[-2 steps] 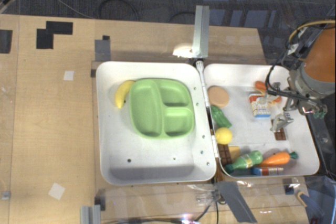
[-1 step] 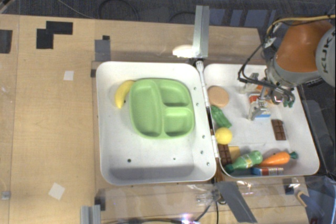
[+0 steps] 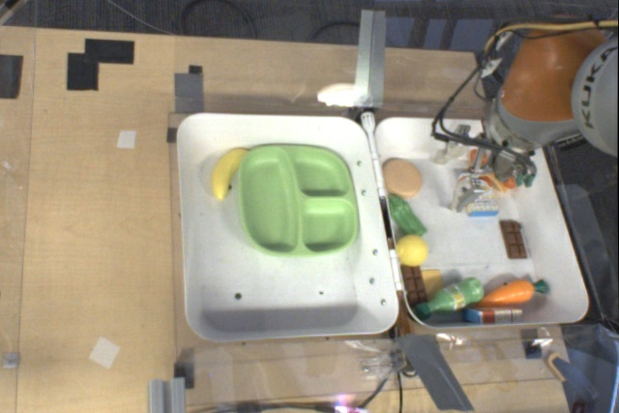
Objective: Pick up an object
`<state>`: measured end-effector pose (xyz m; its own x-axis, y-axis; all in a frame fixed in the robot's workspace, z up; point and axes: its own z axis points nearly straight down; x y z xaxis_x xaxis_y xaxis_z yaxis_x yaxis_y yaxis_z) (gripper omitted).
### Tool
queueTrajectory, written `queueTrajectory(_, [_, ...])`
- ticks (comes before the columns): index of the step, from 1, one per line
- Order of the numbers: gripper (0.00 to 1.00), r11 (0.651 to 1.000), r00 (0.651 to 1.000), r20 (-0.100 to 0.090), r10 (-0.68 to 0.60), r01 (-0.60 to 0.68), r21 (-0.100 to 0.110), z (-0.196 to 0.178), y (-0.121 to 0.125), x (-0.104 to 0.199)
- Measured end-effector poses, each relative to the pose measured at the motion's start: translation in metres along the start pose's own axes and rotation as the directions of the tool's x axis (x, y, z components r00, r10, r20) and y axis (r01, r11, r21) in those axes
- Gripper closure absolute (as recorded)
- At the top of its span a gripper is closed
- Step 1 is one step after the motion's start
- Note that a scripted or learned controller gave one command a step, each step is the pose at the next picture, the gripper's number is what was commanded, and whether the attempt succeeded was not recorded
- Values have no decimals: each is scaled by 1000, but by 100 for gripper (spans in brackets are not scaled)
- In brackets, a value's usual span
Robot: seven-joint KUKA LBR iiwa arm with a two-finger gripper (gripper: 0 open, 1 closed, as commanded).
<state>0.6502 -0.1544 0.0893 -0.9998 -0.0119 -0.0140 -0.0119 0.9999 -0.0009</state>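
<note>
arm [image 3: 556, 82] comes in from the right, orange band up top, w/ the gripper [image 3: 476, 191] down over the far part of the right bin [image 3: 551, 237]. can't tell from this angle how the claw is set; something small, white and blue sits right under it but too blurred to say what it is or whether it's gripped. right bin has the loose stuff: a round tan bun-like piece [image 3: 402, 177] at far left by the divider, a green veg piece [image 3: 406, 215] just nearer than that, a yellow lemon [image 3: 412, 251] nearer again, a brown choc bar [image 3: 414, 283] at the near-left corner. along the near wall a green bottle [image 3: 453, 296] lying on its side, an orange carrot [image 3: 508, 292] to its right, the two close together. another small brown choc piece [image 3: 514, 239] lies toward the right wall, apart from the rest. left bin [image 3: 208, 295] holds a green divided tray [image 3: 296, 198] in its far half, w/ a yellow banana [image 3: 227, 171] touching the tray's left edge.
</note>
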Motion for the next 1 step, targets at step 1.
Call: queueTrajectory(1, [100, 1000, 1000, 14, -3, 3, 2, -15, 1, -4])
